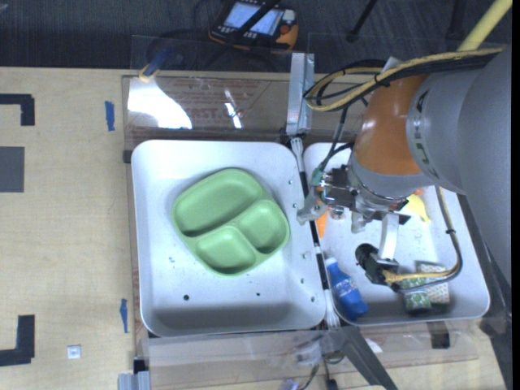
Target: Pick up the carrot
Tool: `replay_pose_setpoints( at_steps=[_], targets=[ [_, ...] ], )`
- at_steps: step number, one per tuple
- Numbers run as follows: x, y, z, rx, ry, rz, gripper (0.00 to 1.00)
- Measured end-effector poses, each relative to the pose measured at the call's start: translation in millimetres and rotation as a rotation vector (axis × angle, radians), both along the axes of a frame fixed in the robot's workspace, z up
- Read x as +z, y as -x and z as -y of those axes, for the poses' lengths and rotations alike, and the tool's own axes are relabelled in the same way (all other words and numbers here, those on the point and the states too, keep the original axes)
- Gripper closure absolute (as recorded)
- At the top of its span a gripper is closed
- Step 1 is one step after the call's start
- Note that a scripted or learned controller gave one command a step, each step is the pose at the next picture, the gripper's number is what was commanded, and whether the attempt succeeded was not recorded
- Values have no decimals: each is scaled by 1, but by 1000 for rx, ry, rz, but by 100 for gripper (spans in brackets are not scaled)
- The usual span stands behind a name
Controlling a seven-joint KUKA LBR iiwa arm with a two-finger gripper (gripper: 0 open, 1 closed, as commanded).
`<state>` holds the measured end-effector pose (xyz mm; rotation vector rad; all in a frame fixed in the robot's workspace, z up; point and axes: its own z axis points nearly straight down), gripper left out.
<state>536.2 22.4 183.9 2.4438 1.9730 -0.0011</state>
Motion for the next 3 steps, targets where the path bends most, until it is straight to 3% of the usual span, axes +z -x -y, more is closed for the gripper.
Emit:
replay_pose_setpoints(
  at_steps=[1, 2, 3],
  targets=[
    [0, -65, 2, -53, 0, -1, 0],
    [10, -66, 1, -50, 1, -1, 100],
    [74, -87, -39, 240, 0, 2, 100]
  ],
)
